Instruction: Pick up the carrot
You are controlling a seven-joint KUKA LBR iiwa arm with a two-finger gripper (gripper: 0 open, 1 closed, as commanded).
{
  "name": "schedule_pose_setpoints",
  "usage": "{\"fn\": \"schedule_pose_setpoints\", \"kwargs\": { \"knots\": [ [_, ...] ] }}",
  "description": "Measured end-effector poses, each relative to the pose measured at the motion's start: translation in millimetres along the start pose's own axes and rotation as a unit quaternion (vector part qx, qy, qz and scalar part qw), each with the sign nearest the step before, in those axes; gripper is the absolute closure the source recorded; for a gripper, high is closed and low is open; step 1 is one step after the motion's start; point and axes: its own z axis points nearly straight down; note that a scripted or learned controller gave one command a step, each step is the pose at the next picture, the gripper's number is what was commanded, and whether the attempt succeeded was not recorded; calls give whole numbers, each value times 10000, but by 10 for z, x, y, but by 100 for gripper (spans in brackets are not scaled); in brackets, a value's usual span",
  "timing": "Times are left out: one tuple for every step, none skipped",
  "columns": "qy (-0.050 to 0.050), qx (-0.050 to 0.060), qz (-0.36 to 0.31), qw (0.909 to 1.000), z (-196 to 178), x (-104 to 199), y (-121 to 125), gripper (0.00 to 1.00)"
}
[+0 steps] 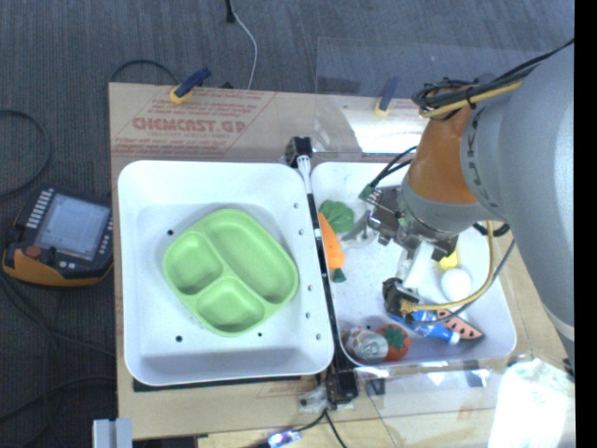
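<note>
Carrot (329, 243) lies in the right bin (362, 297), hard against the divider shared with the left bin (131, 250), a little right of the frame's centre. It runs lengthwise along that wall, orange for most of its length, with a dark green tip at its lower end. Just above it, touching or nearly touching its upper end, sits a crumpled green leafy piece (340, 215).

Just to the right of these two hangs the gripper (372, 220), over the upper part of the right bin. Nothing shows in its grasp, and whether it is set wide or narrow cannot be told from this angle. The grey arm (541, 185) with its orange band reaches in from the right of the frame.

Lower in the same bin, well apart from the carrot, are a white egg-like ball (455, 283), a blue item (431, 323), an orange wedge (464, 329), a red round piece (397, 343) and a shiny grey lump (369, 344) beside it.

The left bin holds a pale green divided plate (230, 269). At the far left of the frame, off the bench, lies a handheld pendant (61, 236).
</note>
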Motion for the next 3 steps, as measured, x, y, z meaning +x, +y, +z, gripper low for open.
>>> {"fn": "schedule_pose_setpoints", "kwargs": {
  "knots": [
    [10, -24, 845, 9964, -343, 259, 1048, 0],
    [14, -15, 845, 9964, 428, -920, 1777, 0],
    [75, -315, 725, 9968, 625, -807, 1576, 0]
  ]
}}
